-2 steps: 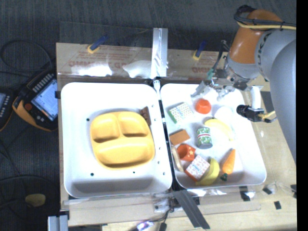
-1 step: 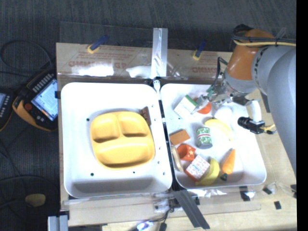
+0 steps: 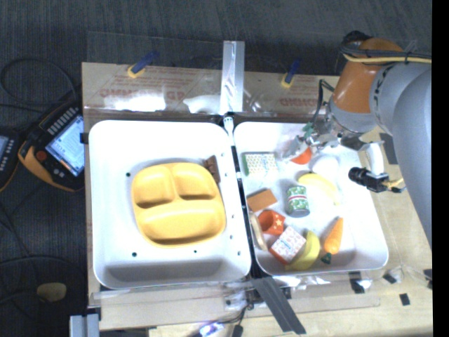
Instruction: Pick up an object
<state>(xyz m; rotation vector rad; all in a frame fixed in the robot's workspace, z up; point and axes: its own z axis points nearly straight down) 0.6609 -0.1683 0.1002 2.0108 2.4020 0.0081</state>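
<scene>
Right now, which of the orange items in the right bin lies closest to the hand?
The small orange-red piece at the bin's top, right beside the hand. The carrot and the orange-red pepper-like item both lie further down the bin.

We saw dark grey carpet (image 3: 175, 9) around a wooden bench (image 3: 95, 90), with black cables (image 3: 17, 72) trailing at left.

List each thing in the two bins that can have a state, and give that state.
Yellow tray: right way up, lying in the left bin.
Can: upright, in the right bin.
Carrot: lying down.
Banana: lying against the small carton.
Gripper: low over the right bin's far end.
</scene>
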